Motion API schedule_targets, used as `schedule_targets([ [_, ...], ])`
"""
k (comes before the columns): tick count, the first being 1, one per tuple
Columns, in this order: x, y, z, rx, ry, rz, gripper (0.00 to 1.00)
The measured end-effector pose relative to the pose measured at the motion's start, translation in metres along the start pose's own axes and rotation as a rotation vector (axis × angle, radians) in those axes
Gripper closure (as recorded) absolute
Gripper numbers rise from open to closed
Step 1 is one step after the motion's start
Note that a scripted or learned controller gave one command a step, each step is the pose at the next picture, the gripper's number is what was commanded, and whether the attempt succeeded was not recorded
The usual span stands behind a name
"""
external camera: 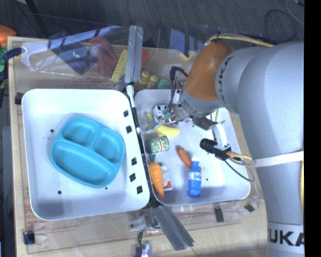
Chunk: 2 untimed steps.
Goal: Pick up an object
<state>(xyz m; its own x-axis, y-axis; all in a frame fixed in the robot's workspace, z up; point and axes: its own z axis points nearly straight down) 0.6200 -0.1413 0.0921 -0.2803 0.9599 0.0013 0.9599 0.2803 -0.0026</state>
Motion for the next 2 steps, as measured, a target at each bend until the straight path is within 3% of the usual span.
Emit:
schedule_targets([
  [1, 0.000, 0.000, -0.010, 0.000, -0.001, -0.005, 1.00],
  [2, 0.052, 0.054, -0.100, -0.002, -0.001, 0.127, 1.00],
])
